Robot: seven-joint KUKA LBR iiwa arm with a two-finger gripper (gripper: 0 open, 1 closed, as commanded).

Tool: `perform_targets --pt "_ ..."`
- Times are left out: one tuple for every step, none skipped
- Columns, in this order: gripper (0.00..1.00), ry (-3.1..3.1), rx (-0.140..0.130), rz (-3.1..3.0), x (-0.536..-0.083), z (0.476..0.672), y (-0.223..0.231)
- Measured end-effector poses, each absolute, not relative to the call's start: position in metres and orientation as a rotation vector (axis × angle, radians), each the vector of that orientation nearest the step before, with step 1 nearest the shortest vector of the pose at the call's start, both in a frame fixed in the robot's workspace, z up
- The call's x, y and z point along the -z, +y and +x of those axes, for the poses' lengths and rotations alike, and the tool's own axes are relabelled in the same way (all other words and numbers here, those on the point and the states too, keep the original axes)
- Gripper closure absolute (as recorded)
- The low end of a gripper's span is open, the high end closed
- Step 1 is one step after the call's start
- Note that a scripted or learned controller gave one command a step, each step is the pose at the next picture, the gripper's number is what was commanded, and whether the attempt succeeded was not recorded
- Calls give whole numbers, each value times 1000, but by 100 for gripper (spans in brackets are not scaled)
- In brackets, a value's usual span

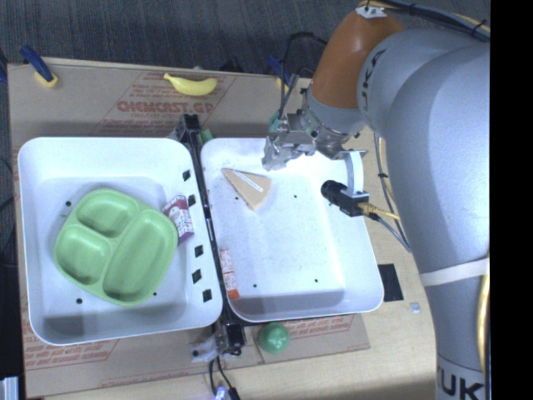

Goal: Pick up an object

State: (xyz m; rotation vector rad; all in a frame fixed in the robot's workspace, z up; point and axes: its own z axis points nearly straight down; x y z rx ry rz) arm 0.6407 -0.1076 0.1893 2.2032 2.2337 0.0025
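Tan, wedge-shaped flat piece with a pale stripe along one edge (249,187) lies in the right-hand shallow white plastic bin (333,261), in its upper-left part, close to the divider between the two bins. It is the one loose item on that bin's floor and the nearest candidate for the pick.

End effector (281,150) hangs over the far rim of the right bin, just up and right of the wedge and apart from it. It carries nothing. How wide it stands cannot be made out at this angle (metal parts blur together against the white bin).

Step in hand, by my reading: approach before descent. To do it well, shift toward the divider until centred over the wedge, then turn the wrist to close across the narrow width, not the long axis. The piece looks thin and lies flat, so the descent needs to go nearly to the bin floor; a shallow stop would likely close on air. Watch clearance against the bin wall and divider.

Wedge appearance: roughly triangular, light brown, matte, point toward lower right, pale band on its upper-left edge. Probably rigid and light.

Left white bin (42,248) holds a green three-compartment plastic tray (112,246) and a small dark-red packet (179,217) beside it.
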Motion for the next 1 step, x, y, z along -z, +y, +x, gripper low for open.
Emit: perform_targets --pt "0 2235 -2 2203 -189 641 -108"
